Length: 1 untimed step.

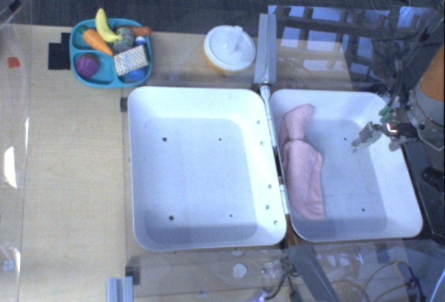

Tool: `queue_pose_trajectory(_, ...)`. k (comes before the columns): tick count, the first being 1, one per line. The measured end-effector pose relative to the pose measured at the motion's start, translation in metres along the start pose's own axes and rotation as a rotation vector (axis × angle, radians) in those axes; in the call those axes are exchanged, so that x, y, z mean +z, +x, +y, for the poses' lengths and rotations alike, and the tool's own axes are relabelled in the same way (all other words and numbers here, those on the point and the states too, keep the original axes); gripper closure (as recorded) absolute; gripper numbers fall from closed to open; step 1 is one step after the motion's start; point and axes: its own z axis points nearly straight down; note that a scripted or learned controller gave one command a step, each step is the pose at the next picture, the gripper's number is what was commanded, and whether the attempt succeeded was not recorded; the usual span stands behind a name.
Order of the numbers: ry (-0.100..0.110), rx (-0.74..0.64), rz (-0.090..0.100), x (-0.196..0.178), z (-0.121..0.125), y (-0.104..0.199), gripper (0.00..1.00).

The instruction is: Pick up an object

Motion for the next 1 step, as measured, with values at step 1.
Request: queue_pose_trajectory(1,0.001,-0.038,0.0,0.0966,0.0235,0.071,0.0)
